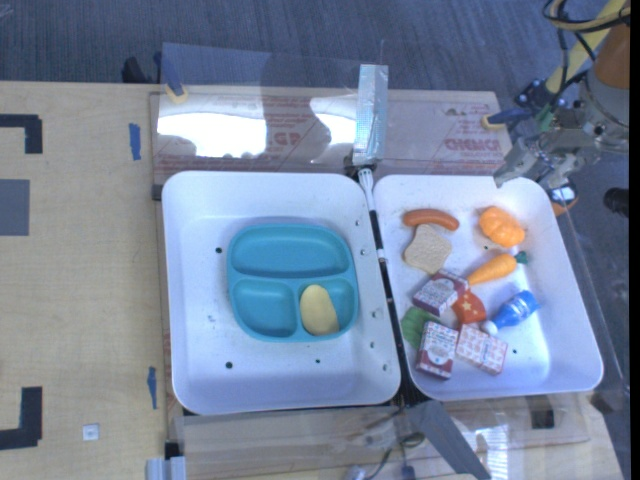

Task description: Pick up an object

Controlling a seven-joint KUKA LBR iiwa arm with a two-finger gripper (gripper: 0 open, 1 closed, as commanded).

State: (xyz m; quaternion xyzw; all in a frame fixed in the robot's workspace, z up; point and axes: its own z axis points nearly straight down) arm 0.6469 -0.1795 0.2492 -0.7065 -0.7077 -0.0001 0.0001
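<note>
Right bin [575,358], contents: sausage [431,218], bread slice [428,249], orange fruit [501,227], carrot [492,267], blue bottle [514,310], small cartons [459,347], one red piece and one green piece among them, all clustered close. Left bin [190,268]: blue divided tray [290,278], yellow potato-like piece [319,310] in its lower right compartment. Gripper [545,163]: above the right bin's far right corner, nothing between its fingers; spread cannot be judged.

The arm reaches in from the far right, its gripper [540,163] hanging low at the far right of the scene, pointing left and downward.
</note>
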